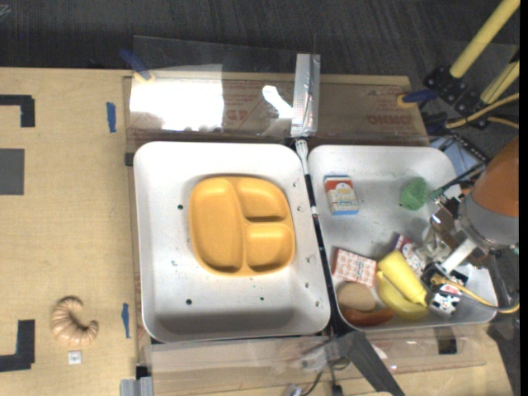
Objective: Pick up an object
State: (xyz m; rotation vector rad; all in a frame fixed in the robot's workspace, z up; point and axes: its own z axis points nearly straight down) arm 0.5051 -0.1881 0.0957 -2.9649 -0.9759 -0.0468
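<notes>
Camera view puts your gripper point(436, 250) at the lower right of the frame, low over the right bin point(375, 167), just beside the banana point(402, 280) (likely its target, being nearest); whether it is open or holds anything, you cannot tell.

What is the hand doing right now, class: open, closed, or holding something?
The hand: cannot be told. It hangs over the right bin, next to the bananas.
</notes>
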